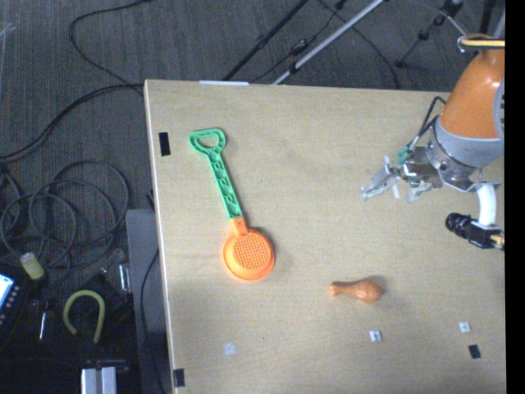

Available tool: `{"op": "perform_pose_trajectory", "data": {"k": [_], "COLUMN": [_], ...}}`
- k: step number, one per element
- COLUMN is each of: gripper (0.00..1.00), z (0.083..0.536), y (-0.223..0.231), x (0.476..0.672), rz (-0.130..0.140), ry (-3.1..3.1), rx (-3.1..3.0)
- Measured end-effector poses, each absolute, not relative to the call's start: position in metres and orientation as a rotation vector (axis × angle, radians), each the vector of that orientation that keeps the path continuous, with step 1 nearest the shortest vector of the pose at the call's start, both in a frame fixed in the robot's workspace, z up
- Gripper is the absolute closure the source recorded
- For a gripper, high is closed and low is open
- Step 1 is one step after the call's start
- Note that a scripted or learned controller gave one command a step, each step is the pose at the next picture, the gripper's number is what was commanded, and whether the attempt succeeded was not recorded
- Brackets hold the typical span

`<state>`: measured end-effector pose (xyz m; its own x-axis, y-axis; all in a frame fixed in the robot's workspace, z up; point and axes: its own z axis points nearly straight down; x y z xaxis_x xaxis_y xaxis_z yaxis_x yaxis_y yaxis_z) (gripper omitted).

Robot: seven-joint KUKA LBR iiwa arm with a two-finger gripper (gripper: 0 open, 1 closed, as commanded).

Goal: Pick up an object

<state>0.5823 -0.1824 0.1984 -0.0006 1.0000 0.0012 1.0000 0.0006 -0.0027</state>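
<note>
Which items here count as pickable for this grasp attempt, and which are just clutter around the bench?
Job items: green-handled orange strainer; orange drumstick toy; gripper.

Lying about: cables on the carpet; tripod legs; green U-shaped piece on the floor.

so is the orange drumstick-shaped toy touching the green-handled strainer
No, the orange drumstick-shaped toy lies by itself on the bench, with bare surface between it and the green-handled strainer to its left.

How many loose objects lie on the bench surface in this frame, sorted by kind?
Green-handled plastic strainer spoon with round orange head: 1
Small orange pear-shaped plastic piece: 1
Total: 2
</note>
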Motion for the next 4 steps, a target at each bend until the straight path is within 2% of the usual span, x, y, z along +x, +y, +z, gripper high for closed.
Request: {"op": "perform_pose_trajectory", "data": {"k": [1,2,3,4], "gripper": [0.00,0.00,0.00,0.00], "z": [0.105,0.085,0.084,0.084], "y": [-0.204,-0.223,-0.159,-0.160], "x": [0.651,0.669,0.669,0.669], "rz": [0.007,0.005,0.001,0.002], "ry": [-2.235,-2.518,-2.630,-2.630], "rx": [-2.209,-1.883,-1.720,-1.720]}}
